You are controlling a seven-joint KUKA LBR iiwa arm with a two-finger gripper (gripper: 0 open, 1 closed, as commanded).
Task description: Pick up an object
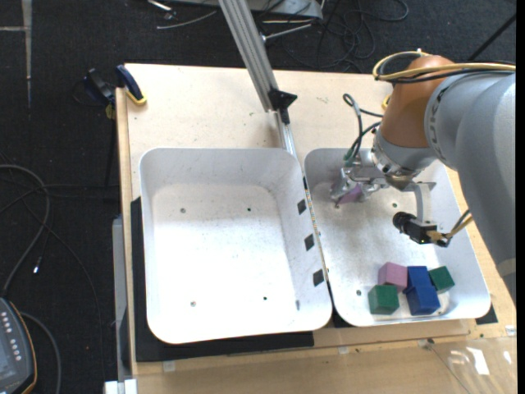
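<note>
The arm [459, 113] is reaching in from the right and is hanging over the upper part of the right bin [344, 298], with its orange band sitting above the wrist. The tool [351, 189] is pointing down and to the left, positioned over the bin's upper left area. A small purple block [353, 194] is showing at the tool's tip; it appears to be sitting between the fingers, which are closing narrowly on it, though the detail there is small and somewhat blurred. Whether the block is resting on the bin floor or is lifted off it cannot be told. Four more blocks are lying clustered in the lower right corner of the same bin: a pink block [393, 274], a blue block [422, 290] just beside it, a dark green block [441, 279] at the right end, and a green block [383, 300] at the left front of the group. These are lying well apart from the tool. A black fitting [410, 226] with cabling is hanging beneath the wrist, over the middle of the bin. The left bin [164, 171] is standing alongside on the bench [205, 105], its rim touching the right bin's rim.
</note>
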